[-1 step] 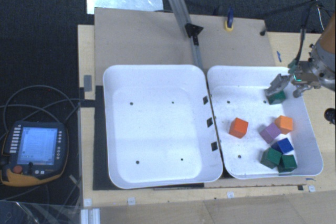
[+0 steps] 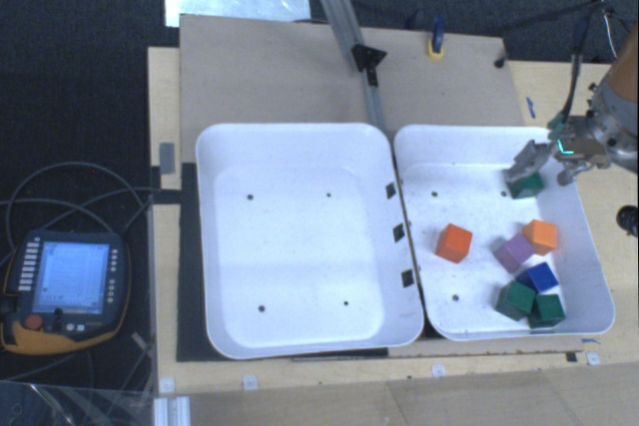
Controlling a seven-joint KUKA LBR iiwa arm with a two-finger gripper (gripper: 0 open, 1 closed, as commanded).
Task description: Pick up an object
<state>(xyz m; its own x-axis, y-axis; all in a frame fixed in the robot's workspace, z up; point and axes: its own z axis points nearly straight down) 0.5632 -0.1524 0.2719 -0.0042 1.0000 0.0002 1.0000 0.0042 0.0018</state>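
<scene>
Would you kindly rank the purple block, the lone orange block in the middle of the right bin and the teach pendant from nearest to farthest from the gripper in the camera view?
Measured from the gripper:
1. Purple block, just below it in the right bin.
2. Lone orange block, further left, mid-bin.
3. Teach pendant, far left, off the bench.

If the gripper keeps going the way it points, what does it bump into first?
Probably the dark green block right at the gripper, which points down and left into the right bin. Depth is hard to judge; it may already touch it.
</scene>
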